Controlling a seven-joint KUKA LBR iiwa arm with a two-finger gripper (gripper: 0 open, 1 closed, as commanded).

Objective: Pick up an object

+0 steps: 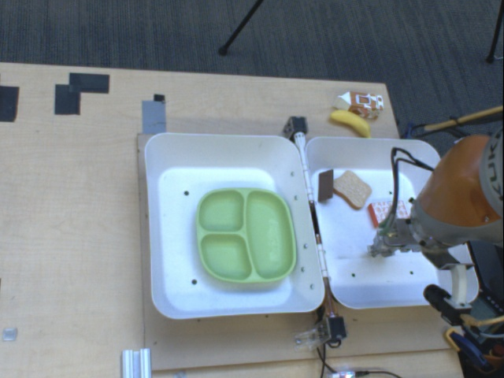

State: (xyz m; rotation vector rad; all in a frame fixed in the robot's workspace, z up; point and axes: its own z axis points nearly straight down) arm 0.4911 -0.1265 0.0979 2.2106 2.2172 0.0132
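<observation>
Wooden bench (71,211) is bearing two bins. Gripper (383,246) is hanging low in right bin (354,290), finger state unreadable. Sponge (352,188) is lying near that bin's far-left corner, apart from gripper.

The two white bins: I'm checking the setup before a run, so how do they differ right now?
The left bin holds one large green divided plate, lying flat near its middle. The right bin holds small loose things: a tan bread-like slice, a dark brown block and a red-and-white packet. The gripper is down inside the right bin; the left bin has no arm over it. Both are shallow, white and rounded at the corners.
</observation>
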